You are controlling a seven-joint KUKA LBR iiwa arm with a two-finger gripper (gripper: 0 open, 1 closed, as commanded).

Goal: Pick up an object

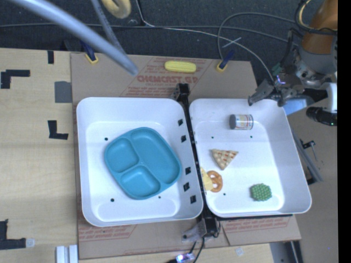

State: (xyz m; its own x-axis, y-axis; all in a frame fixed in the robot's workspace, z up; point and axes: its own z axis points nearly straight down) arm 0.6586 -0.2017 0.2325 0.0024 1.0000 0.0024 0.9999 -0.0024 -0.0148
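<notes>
White plastic makes up both shallow bins, set side by side on a sheet of brown cardboard printed with red lettering, which lies on a pale wooden bench. In the left bin (88, 147) sits a smooth blue tray (142, 162) with rounded corners and three compartments. The right bin (290, 163) holds a small grey cylinder (241, 121) lying on its side near the far wall, a tan waffle-textured wedge (224, 158) in the middle, a knobbly green ball (261, 192) toward the near right corner, and a pretzel-shaped piece (211, 181) in yellow and orange against the left wall. Beyond the bins a yellow banana-like object (180, 67) rests on the cardboard, and dark carpet with loose cables runs along the back. From the right, the grey arm with its orange band (321, 40) leans in, wrist bent down over the far right corner of the right bin. Its gripper (270, 93) hangs just above that rim, dark fingers seemingly spread apart, though the blur makes this hard to judge, with nothing between them; the cylinder lies near, apart from it.
</notes>
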